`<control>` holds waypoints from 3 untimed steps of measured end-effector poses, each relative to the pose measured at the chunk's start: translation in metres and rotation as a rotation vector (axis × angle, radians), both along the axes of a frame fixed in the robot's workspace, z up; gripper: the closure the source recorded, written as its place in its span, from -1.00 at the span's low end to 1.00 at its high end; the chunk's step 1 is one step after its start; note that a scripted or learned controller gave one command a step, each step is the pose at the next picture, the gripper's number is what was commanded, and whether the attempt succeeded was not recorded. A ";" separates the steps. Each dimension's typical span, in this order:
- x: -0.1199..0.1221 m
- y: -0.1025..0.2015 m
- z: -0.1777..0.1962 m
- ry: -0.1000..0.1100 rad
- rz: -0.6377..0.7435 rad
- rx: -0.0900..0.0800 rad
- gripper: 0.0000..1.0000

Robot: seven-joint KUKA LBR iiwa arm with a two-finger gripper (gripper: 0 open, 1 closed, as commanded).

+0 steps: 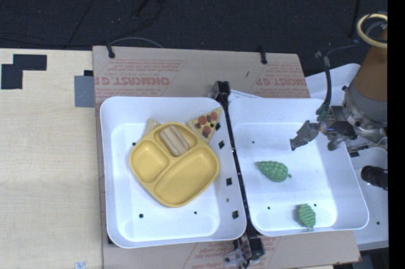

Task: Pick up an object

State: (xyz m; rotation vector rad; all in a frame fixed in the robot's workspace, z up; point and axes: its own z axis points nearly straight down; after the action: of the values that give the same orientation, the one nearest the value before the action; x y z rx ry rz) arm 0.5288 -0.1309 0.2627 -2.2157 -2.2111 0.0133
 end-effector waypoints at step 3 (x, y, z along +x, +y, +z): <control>0.005 0.003 -0.118 -0.005 0.002 0.000 -1.00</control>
State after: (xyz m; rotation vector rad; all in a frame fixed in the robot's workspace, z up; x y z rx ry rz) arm 0.5339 -0.1283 0.1452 -2.2162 -2.2155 0.0070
